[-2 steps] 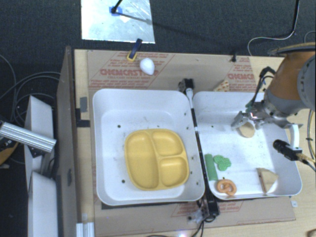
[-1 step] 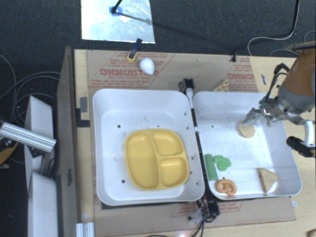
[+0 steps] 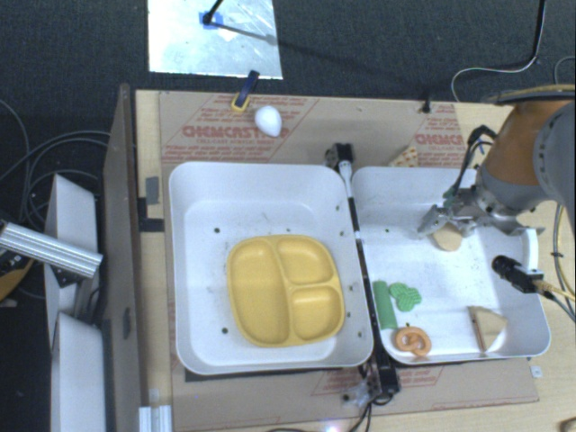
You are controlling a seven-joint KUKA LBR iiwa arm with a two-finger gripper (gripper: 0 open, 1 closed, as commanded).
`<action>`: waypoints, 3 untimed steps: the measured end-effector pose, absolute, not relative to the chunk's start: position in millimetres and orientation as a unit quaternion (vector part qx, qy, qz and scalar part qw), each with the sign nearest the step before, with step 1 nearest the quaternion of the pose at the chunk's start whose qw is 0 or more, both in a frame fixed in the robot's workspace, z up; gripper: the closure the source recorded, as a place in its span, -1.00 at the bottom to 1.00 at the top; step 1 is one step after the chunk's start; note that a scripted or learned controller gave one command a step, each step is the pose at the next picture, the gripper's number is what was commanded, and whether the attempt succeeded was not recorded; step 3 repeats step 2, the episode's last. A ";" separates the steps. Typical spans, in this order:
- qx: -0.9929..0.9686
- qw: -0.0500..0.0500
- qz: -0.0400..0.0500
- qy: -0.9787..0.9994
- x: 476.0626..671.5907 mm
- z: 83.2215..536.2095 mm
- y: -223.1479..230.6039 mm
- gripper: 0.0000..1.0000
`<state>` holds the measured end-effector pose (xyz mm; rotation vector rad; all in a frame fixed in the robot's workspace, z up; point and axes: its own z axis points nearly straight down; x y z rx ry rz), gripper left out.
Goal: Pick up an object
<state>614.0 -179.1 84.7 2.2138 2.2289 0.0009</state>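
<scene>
My gripper (image 3: 447, 221) hangs low over the upper part of the right bin (image 3: 396, 192), reaching in from the right. A small tan lump (image 3: 447, 239) lies directly beneath it, touching or nearly touching the gripper; whether it is gripped is unclear. Toward the front of the same bin lie a green leafy piece (image 3: 405, 296) with a green stick (image 3: 384, 304) beside it, an orange pretzel-shaped piece (image 3: 413, 340), and a tan wedge (image 3: 487, 326) at the front right corner.
The left bin (image 3: 198, 196) holds a yellow divided plate (image 3: 285, 289). A white egg-shaped object (image 3: 268, 120) and a small blue and yellow item (image 3: 243, 92) rest on the cardboard behind the bins. A raised divider (image 3: 354, 232) separates the two bins.
</scene>
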 end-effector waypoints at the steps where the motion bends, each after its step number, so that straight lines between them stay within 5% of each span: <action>1: 0.705 0.002 0.002 0.709 615.4 97.8 -180.5 1.00; 2: 0.703 0.002 0.002 0.711 649.1 85.1 -111.8 1.00; 3: 0.703 0.002 0.002 0.711 649.1 85.1 -111.8 1.00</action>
